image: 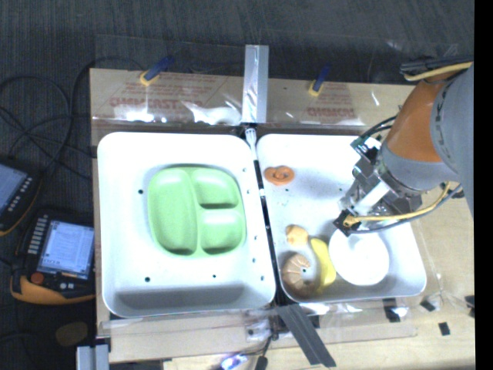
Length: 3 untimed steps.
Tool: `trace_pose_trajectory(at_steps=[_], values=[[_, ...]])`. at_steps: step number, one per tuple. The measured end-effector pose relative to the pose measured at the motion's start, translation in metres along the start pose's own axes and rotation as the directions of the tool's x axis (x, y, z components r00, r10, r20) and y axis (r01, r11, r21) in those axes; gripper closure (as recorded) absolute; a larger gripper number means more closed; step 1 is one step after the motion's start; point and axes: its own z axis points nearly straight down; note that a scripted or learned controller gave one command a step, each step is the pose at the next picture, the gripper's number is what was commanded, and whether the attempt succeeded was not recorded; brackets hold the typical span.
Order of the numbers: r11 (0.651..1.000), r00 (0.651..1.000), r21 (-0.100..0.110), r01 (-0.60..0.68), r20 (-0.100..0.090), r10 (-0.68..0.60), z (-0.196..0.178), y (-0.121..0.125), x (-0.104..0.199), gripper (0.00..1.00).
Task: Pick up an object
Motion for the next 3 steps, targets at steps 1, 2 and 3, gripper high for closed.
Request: trace_pose_trajectory(at_steps=[1,2,3], values=[[0.990,0.990,0.002,-0.139,-0.001,0.139,0.000,-0.027,-0.001,1.00],[0.925,0.925,0.002,-0.380,0.001,0.380,0.027,-0.069,0.003,1.00],[0.930,0.930,-0.003,-0.368,-0.002,0.368,-0.047,-0.059,0.058,1.00]])
